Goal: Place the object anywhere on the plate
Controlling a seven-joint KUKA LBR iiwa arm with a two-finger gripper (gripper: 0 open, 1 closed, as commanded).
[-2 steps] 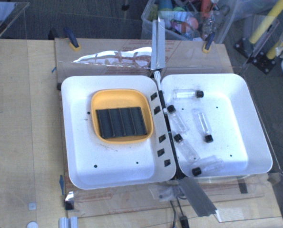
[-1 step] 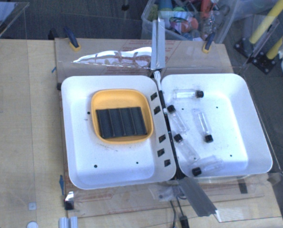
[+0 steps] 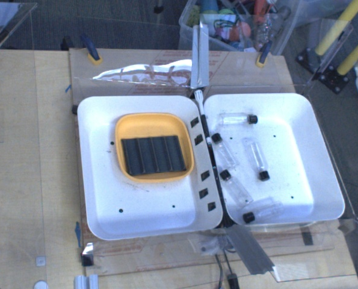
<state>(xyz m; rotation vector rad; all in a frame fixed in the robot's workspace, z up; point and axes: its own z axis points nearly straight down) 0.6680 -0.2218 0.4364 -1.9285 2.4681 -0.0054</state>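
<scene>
Well, from the camera view above, two bins sit side by side on the pale wooden counter.

The shallow white left bin holds the round-cornered yellow plastic plate. A flat dark grey block with ridges lies right on the plate, near its middle, and it fits inside the rim.

The shallow white right bin holds a few clear little tubes with black caps. One tube lies near the top and one lies in the middle. Another lies near the bottom edge. More tubes lie close to the wall between the bins. All of them are well apart from the plate.

Whether the tool is apart or together cannot be told from this view.

If the dark block is the thing to place, the job looks done. If a tube is the thing, the picking step is not yet begun. The next move would then need the tool to come down over one tube, grab it across its thin body, and carry it over the middle wall to the plate.
</scene>
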